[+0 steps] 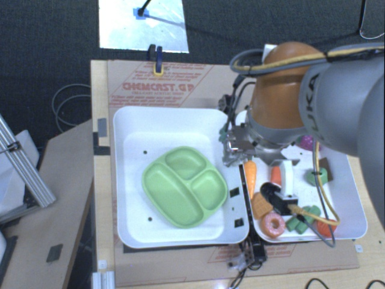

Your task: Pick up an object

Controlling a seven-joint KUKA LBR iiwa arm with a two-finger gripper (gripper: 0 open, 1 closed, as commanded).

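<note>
**Lining up on the carrot, grip unconfirmed**

Working at the far-left corner of the right shallow white plastic bin (356,223), with the 2-finger gripper (233,152) hanging just beside the divider between the 2 bins. Taking the slim orange toy carrot (250,174) as the likeliest target, lying just near of the gripper along that bin's left wall. Needing, by this reading, to centre over the carrot's thick middle and close across its width, not along its length. Guarding against clipping the bin wall, or nudging the round pink-iced toy doughnut (274,224) lying close to the carrot's near end.

Not being able to tell whether the gripper is open or closed, or whether anything is in it, with the grey arm and orange band covering the view from above. Hiding the far half of the right bin too. Making out only partly the small green blocks (299,219) toward the near edge. Leaving alone the pale green divided plastic plate (185,187) in the left white bin (129,161).
</note>
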